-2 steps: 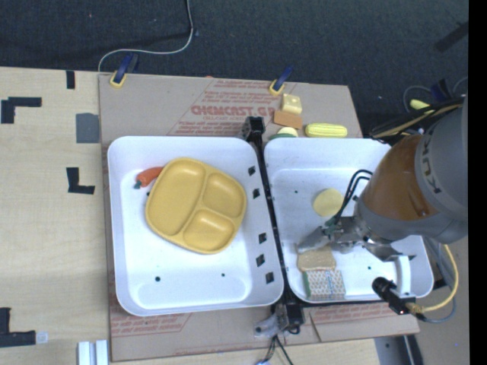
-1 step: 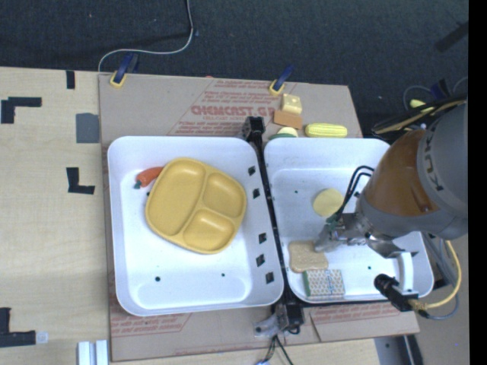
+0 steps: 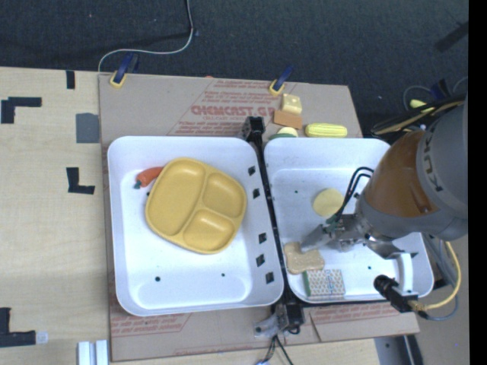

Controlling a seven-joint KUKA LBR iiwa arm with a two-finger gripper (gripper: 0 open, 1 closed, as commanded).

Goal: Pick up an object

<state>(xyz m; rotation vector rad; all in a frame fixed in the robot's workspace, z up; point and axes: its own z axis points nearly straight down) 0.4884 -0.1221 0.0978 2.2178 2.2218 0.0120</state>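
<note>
Toast piece (image 3: 304,259): tan slab lying flat on the floor of the right bin (image 3: 298,175), in that bin's near left corner, not lifted.
Patterned pad (image 3: 326,283): small speckled square just beside the toast piece, against the right bin's near wall.
Gripper (image 3: 313,239): low inside the right bin, left of its middle, just above the far edge of the toast piece; nothing shows held in it.
Jaws: too dark and small to tell whether they are apart or together.
Arm (image 3: 415,185): grey with an orange band, reaching in over the right bin's right wall and covering that side of its floor.
Yellow disc (image 3: 328,201): pale round piece on the right bin's floor, near its middle, just beyond the gripper.
Left bin (image 3: 190,289): touching the right bin's left wall.
Divided plate (image 3: 196,204): yellow, three compartments, in the left bin, well apart from the right bin.
Orange piece (image 3: 149,176): partly under the plate's far left edge.
Corn cob (image 3: 326,131): outside the right bin, just beyond its far wall.
Tan block (image 3: 289,112): beyond the right bin's far left corner, on the cardboard sheet (image 3: 190,112).
</note>
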